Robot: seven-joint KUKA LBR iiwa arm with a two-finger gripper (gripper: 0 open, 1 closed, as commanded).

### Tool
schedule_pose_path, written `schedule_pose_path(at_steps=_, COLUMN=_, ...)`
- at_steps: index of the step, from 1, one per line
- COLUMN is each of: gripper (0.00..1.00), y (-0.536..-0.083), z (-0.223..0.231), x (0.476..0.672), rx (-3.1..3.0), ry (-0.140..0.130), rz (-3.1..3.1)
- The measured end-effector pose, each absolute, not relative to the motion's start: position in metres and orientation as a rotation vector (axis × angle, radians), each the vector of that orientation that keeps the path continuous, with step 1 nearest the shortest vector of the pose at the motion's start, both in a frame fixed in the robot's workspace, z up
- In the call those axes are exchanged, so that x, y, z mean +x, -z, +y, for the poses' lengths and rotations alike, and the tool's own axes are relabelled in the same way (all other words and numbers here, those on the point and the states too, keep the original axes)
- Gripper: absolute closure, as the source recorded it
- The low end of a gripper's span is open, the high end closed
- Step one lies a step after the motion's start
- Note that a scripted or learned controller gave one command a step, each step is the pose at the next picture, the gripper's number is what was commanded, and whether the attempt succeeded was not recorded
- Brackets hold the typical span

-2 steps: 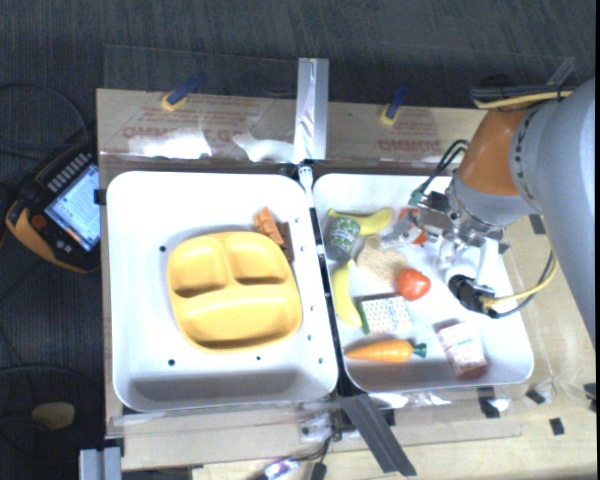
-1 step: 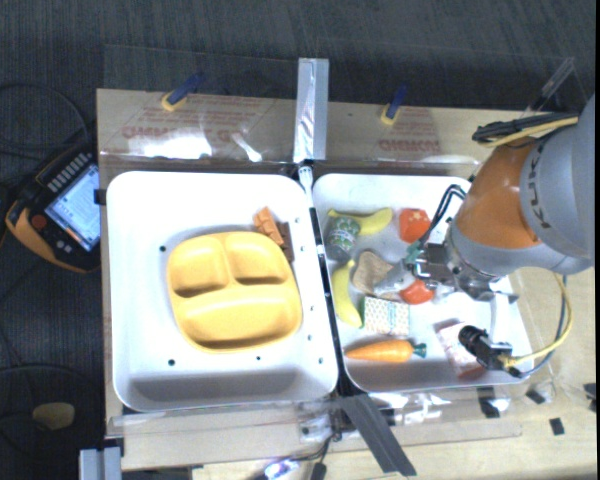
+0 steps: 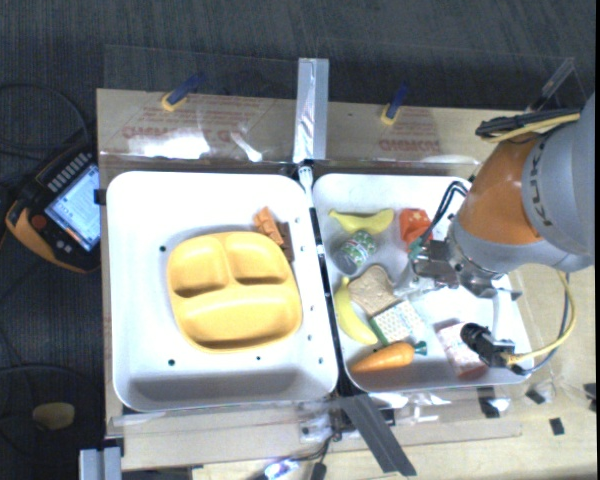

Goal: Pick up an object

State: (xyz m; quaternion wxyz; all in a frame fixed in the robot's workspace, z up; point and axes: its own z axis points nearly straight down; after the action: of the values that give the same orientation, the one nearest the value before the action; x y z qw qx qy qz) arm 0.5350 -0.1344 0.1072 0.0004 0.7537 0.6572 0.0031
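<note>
My gripper point(image 3: 427, 260) hangs low in the right bin point(image 3: 325, 193), just under a red toy point(image 3: 413, 224) and right of a slice of bread point(image 3: 372, 286). Around it lie a yellow piece point(image 3: 361, 221) at the back, a green-grey can point(image 3: 354, 251), a banana point(image 3: 352, 318), a white gridded packet point(image 3: 396, 319), an orange carrot point(image 3: 384, 358) along the front wall and a pink-white item point(image 3: 450, 338). The arm's grey body and orange band point(image 3: 505, 203) cover the bin's right side.
The left bin point(image 3: 130, 268) holds a yellow divided plate point(image 3: 234, 288) and a small orange-brown piece point(image 3: 271, 226) beside the plate's back right corner. A handheld controller point(image 3: 65, 213) lies on the floor to the left of the bench.
</note>
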Motion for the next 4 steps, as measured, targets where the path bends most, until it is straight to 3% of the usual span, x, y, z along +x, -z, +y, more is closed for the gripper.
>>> schedule_pose_path(at_steps=1, gripper=0.00, y=-0.107, z=-0.134, x=0.535, rx=2.367, ry=-0.009, rz=2.065)
schedule_pose_path(at_steps=2, gripper=0.00, y=-0.087, z=-0.137, x=0.646, rx=2.413, ry=0.025, rz=2.023)
schedule_pose_path(at_steps=3, gripper=0.00, y=-0.082, z=-0.165, x=0.652, rx=2.075, ry=0.068, rz=2.432)
schedule_pose_path(at_steps=4, gripper=0.00, y=-0.087, z=-0.124, x=0.638, rx=2.252, ry=0.011, rz=2.190)
